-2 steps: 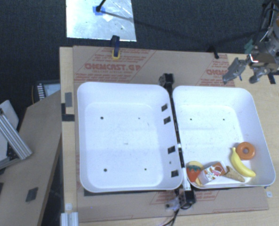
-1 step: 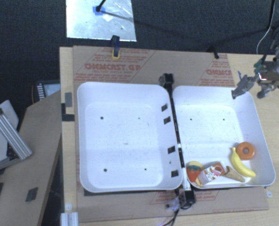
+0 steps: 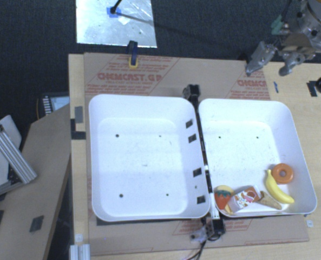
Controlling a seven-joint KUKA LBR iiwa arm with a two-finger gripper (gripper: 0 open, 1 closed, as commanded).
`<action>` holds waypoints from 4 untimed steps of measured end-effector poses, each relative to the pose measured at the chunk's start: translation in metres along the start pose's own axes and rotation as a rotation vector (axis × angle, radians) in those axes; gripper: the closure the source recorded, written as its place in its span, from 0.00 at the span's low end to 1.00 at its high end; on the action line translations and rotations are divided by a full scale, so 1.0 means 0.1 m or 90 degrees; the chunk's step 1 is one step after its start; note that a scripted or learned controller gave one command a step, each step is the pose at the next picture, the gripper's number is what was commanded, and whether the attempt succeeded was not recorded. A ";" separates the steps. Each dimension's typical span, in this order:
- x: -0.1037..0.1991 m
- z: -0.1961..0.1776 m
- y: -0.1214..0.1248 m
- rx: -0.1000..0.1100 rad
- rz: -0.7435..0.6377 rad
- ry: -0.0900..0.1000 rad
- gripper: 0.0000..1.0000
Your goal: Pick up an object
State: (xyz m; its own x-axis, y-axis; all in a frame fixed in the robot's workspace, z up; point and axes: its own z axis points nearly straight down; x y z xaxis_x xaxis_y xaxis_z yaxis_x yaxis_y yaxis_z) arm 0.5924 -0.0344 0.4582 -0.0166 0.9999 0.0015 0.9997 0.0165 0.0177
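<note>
To do this well, the gripper (image 3: 272,63) should descend straight over one separate item, such as the banana (image 3: 277,188), avoiding the bin wall. It hangs spread open and empty above the desk, well apart from the banana in the right bin's (image 3: 241,118) near corner.

**Objects sitting in right bin, near corner**

Yellow banana (image 3: 277,188) lying curved along the near-right side, orange ring-shaped donut (image 3: 282,173) sitting just beside its upper end. Red-and-white packet (image 3: 243,199) lying flat at the near wall, red-orange fruit-like piece (image 3: 223,195) resting at its left.
</note>
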 end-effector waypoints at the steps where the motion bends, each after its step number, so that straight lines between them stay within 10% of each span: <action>1: 0.37 -0.71 -0.61 0.004 0.004 0.001 0.00; 3: 0.41 -0.74 -1.04 0.009 0.010 -0.001 0.00; 4: 1.07 -0.79 -1.03 0.009 0.003 0.000 0.00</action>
State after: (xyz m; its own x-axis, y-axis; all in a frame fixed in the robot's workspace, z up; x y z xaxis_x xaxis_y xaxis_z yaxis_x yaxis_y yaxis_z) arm 0.4863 0.0702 0.5354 -0.0112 0.9999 0.0018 0.9999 0.0112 0.0034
